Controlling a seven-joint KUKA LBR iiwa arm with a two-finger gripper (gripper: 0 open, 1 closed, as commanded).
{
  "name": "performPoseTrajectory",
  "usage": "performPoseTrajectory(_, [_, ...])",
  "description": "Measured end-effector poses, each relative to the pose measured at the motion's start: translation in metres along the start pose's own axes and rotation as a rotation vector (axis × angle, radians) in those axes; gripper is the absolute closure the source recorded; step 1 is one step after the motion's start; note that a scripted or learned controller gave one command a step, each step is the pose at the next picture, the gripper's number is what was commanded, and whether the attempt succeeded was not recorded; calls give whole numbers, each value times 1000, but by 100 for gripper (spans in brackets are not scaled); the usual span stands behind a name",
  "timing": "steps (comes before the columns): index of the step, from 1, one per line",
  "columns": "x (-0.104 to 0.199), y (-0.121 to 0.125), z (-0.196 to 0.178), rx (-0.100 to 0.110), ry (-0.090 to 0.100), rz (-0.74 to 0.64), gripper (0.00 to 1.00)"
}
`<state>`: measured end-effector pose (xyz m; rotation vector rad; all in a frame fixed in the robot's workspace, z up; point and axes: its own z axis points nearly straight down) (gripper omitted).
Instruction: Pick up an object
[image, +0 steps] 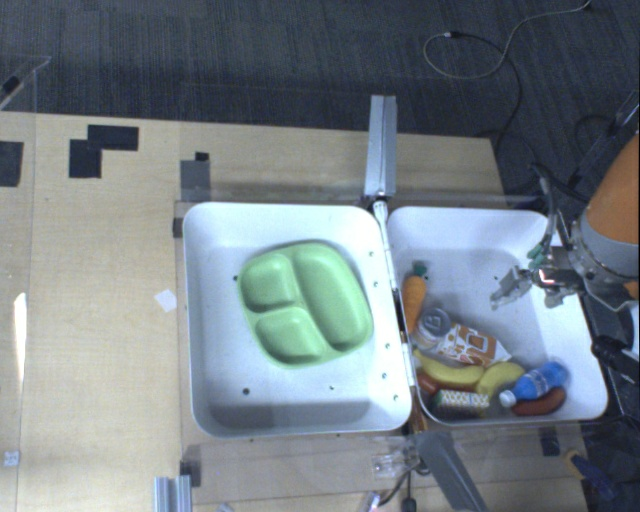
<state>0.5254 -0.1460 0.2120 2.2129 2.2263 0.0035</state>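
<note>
Two shallow white bins were seen side by side on the table (100, 330). The left bin (210, 390) was occupied by a green divided plate (305, 302), laid roughly in its middle and turned at a slant.

The objects to be picked were gathered in the right bin (470, 245), along its left wall and near edge. A toy carrot (413, 298) was laid against the left wall, its green top pointed toward the far side. Just beside it, a small round grey item (434, 323) could be made out, though its nature could not be told. An orange-and-white packet (468, 346) was laid next to that. Toward the near edge a yellow banana (478, 378) was seen, with a dark red sausage-shaped piece (540, 403) beyond it and a blue bottle (535, 384) resting across them. A dark speckled item (460, 401) was wedged at the near rim.

The gripper (512, 286) was held over the right-hand part of the right bin, well apart from the pile, with bare bin floor beneath it. Its fingers were spread open, and nothing was held between them. The arm's orange band (615, 190) was visible at the right.
</note>
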Motion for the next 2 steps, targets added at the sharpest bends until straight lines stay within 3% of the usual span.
performPoseTrajectory(1, [1, 2, -11, -5, -1, -4, 100])
performPoseTrajectory(2, [-36, 68, -86, -4, -2, -101, 100])
